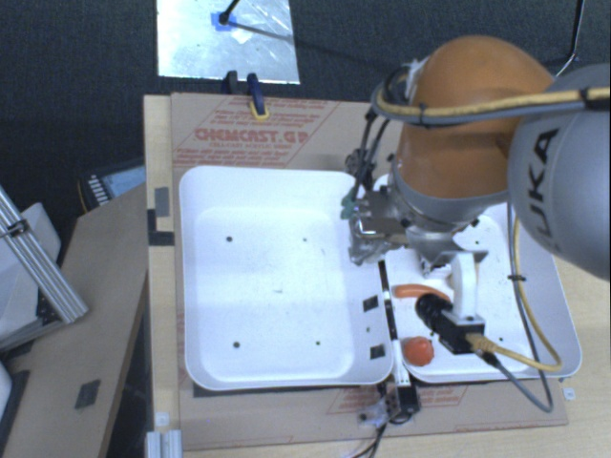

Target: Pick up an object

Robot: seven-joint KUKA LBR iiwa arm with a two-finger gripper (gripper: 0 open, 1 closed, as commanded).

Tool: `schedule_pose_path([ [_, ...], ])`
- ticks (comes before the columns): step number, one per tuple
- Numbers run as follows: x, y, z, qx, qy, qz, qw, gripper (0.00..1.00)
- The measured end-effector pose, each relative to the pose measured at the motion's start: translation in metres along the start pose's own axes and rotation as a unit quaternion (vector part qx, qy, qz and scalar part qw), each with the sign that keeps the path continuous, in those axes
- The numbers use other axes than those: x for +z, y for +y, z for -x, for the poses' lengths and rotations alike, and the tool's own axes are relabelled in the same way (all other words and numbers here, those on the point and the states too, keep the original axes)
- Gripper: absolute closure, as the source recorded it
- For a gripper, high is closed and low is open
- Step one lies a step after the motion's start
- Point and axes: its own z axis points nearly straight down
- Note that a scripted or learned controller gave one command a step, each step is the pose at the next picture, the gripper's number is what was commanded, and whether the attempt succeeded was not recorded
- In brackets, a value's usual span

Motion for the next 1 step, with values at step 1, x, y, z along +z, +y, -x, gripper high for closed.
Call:
schedule_pose_path([
  [1,-0.0369,0.0508,-0.0566,0.001,0.001,0.007,1.0,1.0],
])
